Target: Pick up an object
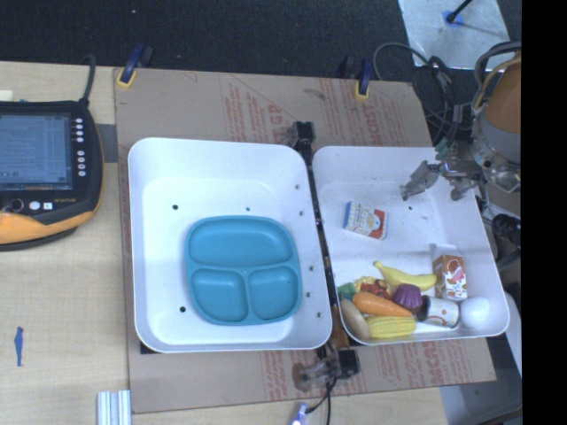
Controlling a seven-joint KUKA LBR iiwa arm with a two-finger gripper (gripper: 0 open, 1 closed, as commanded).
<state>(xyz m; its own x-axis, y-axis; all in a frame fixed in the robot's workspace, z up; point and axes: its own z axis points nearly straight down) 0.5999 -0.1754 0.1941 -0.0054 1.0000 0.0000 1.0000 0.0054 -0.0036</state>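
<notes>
Since the task names no one object, the likeliest target is the small white carton (365,220) with a blue and red print, lying flat and alone on the floor of the right bin (400,161), below and to the left of the gripper (438,182). Open floor surrounds it on every side, so fingers could come down without touching a wall. Farther below the gripper, the remaining toys are heaped in the bin's near corner: a banana (405,275), a carrot (383,305), a corn cob (391,328), a purple piece (408,296), a small printed box (451,277) and a white egg (477,312), touching one another and crowding the rim. The gripper hangs released, fingers spread, holding nothing, near the bin's far right corner. Well left, beyond the shared rim, the left bin (177,162) holds a blue divided plate (242,268).
</notes>
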